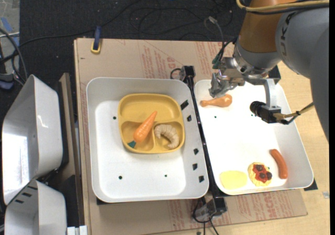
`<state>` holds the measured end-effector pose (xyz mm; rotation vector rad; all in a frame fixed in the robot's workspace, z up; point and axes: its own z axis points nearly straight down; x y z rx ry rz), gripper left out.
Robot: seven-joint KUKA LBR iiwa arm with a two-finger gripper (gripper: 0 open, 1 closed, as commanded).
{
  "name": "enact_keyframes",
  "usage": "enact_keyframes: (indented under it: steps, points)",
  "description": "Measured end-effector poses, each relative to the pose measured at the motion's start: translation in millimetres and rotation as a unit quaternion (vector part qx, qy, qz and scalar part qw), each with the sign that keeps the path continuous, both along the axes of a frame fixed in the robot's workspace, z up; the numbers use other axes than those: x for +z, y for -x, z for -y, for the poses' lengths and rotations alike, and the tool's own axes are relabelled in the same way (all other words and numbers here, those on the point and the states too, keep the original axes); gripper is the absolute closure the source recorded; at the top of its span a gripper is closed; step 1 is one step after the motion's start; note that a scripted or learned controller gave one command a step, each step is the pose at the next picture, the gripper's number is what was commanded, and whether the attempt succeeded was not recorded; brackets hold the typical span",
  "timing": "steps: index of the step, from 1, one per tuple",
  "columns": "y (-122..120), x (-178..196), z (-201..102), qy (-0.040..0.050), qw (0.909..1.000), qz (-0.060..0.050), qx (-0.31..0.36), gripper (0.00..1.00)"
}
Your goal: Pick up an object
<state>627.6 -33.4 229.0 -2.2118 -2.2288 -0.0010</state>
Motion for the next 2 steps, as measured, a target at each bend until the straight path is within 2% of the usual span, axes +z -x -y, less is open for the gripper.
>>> enact_keyframes:
  steps: [1,2]
  points:
    - [12,3,-57,0.0,1.0,0.0,0.001,1.0]
    - [35,13,-106,-0.0002,1.0,0.0,0.0,1.0]
